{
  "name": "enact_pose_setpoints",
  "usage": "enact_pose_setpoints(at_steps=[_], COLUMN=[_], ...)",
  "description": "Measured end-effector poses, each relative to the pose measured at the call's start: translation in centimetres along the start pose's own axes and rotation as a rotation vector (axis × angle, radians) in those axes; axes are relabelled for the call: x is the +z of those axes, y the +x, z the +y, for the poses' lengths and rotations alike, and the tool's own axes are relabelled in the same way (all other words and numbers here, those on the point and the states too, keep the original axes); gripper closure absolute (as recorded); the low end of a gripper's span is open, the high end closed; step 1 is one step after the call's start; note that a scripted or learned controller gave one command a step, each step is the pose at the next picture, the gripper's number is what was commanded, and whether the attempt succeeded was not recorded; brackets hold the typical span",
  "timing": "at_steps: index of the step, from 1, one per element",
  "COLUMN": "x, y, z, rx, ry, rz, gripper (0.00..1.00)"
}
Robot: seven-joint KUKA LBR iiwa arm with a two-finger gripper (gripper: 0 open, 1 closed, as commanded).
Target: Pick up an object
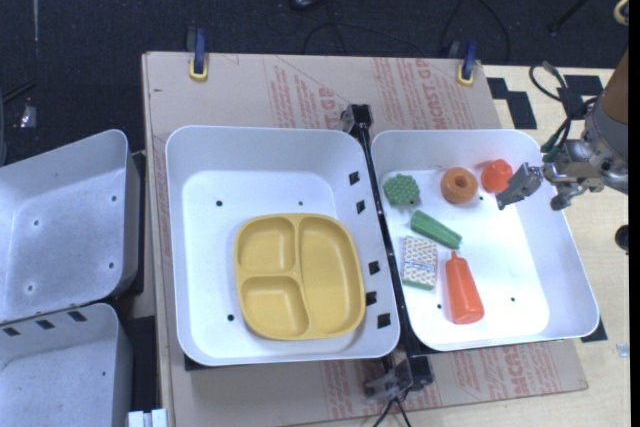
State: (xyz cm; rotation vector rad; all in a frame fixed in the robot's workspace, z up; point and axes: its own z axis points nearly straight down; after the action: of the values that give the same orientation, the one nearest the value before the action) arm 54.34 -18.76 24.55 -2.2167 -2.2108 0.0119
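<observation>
— What sits in the right bin [560, 245]?
— An orange bottle [463, 289], patterned sponge [419, 261], green block [435, 228], green knobbly piece [401, 189], orange ring [459, 185] and red piece [496, 175].
— And the gripper [535, 185]?
— At the bin's right rim, beside the red piece; it looks spread and holds nothing.
— The left bin [200, 165]?
— It holds a yellow divided tray [300, 275].

Yellow tray [300, 275], orange bottle [463, 289], green block [435, 228], white bins [262, 151].

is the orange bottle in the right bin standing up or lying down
Lying down. The orange bottle rests lengthwise on the right bin's floor, narrow neck pointing toward the far side.
</observation>
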Motion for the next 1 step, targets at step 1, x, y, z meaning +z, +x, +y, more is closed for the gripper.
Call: enact_pose_setpoints(at_steps=[1], x=[-0.72], y=[0.08], z=[0.24], rx=[-0.004], ry=[-0.012], rz=[-0.003], gripper=[0.0])
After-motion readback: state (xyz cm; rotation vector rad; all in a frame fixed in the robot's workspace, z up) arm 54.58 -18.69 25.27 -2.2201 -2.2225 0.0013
